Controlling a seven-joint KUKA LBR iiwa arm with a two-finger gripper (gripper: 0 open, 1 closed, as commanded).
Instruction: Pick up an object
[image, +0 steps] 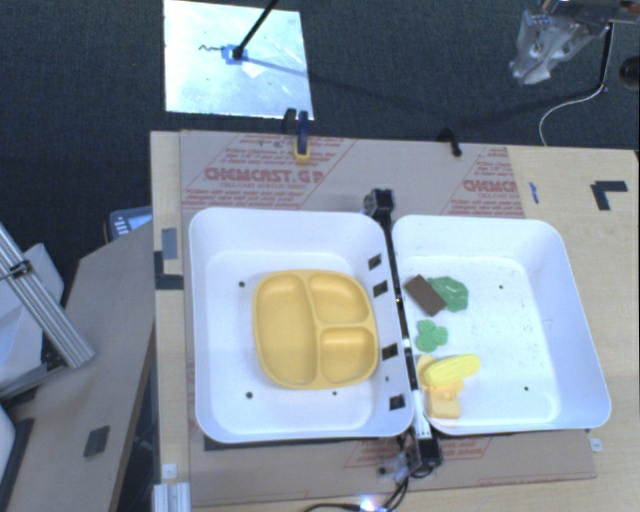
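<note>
1. Yellow toy pieces (447, 378) in right bin (560, 300), near corner by divider; look like light, stiff plastic. Judged best grasp: across the narrow width.
2. Brown block (423, 294) touches green piece (449, 293); overlap unclear.
3. Yellow tray (312, 330) in left bin (215, 300).
4. Claw (545, 45) far off, blurred; opening cannot be told.

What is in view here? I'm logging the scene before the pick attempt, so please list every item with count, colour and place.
shallow white bins: two, white, side by side on the bench
yellow divided plastic tray: one, yellow, in the left bin
brown flat block: one, brown, right bin, left part
green plastic pieces: two, green, right bin, beside and below the block
yellow plastic pieces: two, yellow, right bin, near front left corner
pincer: one, grey, top right, above the dark floor
</note>
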